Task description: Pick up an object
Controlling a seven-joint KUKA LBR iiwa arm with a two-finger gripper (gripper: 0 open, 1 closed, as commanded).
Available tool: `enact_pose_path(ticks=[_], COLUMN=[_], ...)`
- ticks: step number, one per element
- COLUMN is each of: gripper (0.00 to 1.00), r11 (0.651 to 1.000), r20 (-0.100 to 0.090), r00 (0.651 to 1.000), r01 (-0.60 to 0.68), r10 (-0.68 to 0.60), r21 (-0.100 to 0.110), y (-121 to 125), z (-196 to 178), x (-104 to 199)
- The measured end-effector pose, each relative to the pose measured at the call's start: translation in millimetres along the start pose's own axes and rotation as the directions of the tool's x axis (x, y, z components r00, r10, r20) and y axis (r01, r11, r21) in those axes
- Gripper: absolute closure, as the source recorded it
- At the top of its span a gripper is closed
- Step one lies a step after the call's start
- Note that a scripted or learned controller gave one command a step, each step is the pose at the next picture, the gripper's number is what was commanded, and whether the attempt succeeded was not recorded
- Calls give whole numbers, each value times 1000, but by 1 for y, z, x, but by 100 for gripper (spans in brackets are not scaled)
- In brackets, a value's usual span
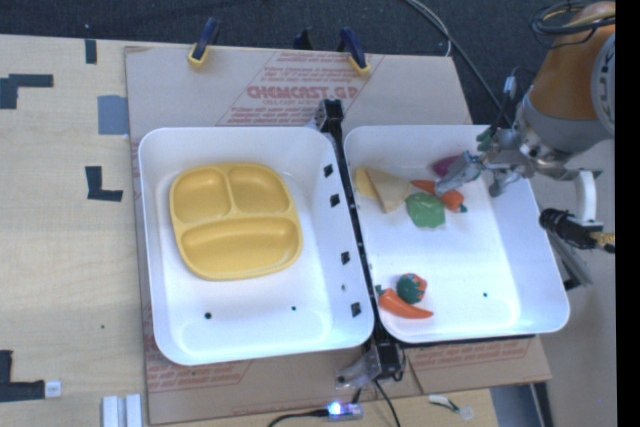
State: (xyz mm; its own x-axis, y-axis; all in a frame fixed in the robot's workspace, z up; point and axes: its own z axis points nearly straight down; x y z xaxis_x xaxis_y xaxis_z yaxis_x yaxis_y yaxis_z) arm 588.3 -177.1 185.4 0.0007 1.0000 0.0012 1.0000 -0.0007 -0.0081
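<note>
The right bin (520, 245) holds several toy foods. A yellow cheese wedge (377, 187) lies near its left wall, with a green pepper (425, 211) just right of it. A small orange piece (452, 200) sits beside the pepper, and a red piece (444, 162) lies a little farther back. My gripper (457, 174) hangs low over this group, its tip between the red and orange pieces, reaching in from the right. At the bin's front left lie an orange carrot (405, 309) and a green-and-orange piece (411, 287).
The left bin (160, 215) carries a yellow divided plate (236, 219). A black divider (345, 215) runs between the bins. Blue and yellow clamps (204, 43) hold the cardboard at the back, and a cable (400, 0) crosses the dark floor behind.
</note>
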Motion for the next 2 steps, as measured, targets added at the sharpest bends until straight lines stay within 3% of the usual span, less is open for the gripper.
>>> enact_pose_path(ticks=[1,2], gripper=[0,0], r11=[1000,1000], r20=[1,0], r00=[1000,1000], r01=[1,1], r10=[-1,-1], r21=[-8,-2], y=[2,4], z=[-4,59], x=[0,0])
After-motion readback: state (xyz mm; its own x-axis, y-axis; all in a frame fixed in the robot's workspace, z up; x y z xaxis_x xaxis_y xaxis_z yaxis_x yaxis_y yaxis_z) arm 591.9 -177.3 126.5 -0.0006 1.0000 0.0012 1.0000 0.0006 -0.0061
